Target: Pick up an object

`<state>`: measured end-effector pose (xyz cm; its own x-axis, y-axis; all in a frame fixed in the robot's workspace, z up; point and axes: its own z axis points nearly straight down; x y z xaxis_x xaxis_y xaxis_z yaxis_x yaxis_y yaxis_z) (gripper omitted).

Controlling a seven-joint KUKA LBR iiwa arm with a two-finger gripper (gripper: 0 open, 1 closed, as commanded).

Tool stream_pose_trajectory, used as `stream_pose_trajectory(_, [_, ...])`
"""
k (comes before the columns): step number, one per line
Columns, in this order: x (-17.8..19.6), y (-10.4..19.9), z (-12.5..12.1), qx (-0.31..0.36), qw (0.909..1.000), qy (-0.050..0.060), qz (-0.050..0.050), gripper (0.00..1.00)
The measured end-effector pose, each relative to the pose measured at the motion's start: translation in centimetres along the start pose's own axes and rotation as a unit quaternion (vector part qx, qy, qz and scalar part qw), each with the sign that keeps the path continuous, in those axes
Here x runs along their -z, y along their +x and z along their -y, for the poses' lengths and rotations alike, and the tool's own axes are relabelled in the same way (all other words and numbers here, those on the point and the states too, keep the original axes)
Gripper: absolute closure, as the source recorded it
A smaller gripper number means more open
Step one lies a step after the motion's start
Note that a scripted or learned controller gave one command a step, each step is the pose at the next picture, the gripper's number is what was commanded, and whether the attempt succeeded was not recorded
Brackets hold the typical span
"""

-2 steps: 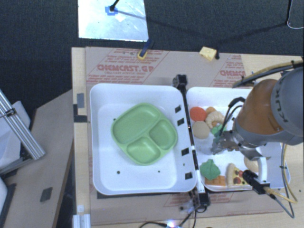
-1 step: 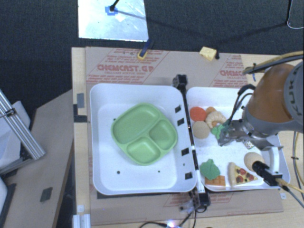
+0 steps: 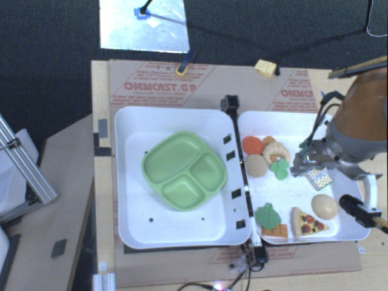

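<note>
i've got the arm (image 3: 364, 117) coming in from 3 o'clock over the right bin (image 3: 285, 121), jaws (image 3: 308, 162) low near the bin's middle. can't tell from this angle if they're open or closed, nothing visibly between them. closest candidate looks like the small patterned packet (image 3: 319, 177), just at 5 o'clock of the jaws. the green toy (image 3: 280, 170) sits at 9 o'clock, touching the croissant (image 3: 277, 150) and next to the beige ball (image 3: 256, 165).

risks as i judge them: the packet is flat, so the jaws could skate over it or pinch air. drifting toward 9 o'clock would bump the green toy cluster and scatter it. the egg (image 3: 324, 206) at 5 o'clock could roll if nudged. the pizza slice (image 3: 308, 222) and waffle (image 3: 274, 230) lie by the 6 o'clock wall. the left bin (image 3: 130, 180) holds the green tray (image 3: 183, 170), out of the way.
</note>
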<state>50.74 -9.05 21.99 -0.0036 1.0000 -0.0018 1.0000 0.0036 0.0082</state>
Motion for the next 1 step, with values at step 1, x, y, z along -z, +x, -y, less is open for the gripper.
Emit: stream_pose_trajectory(1, [0.44,0.00,-0.10,0.000,1.0000,0.003,-0.001,1.00])
